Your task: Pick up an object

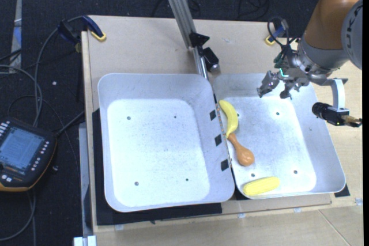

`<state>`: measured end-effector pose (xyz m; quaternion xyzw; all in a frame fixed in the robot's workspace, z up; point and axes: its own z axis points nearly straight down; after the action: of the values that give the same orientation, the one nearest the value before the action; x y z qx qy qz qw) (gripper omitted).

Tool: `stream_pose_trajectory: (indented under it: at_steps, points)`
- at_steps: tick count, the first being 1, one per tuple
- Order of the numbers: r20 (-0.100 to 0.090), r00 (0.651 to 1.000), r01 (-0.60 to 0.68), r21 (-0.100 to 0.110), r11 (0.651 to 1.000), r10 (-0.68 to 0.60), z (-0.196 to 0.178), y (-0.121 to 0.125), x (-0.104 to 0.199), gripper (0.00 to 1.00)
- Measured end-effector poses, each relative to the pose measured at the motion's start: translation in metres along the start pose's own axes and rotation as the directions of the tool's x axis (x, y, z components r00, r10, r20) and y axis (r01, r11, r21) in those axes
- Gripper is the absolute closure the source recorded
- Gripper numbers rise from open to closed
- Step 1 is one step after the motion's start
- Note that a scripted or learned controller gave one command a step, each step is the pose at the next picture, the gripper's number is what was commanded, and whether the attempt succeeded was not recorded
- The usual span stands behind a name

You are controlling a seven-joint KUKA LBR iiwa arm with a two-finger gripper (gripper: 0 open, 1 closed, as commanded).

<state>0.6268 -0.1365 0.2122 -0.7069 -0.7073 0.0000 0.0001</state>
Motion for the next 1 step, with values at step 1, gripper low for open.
stream_pose_trajectory:
  at_steps: [1]
  points:
    - [0.000,1.000,0.000,0.000,1.000,0.000,0.0001,0.0000,0.0000,0.00]
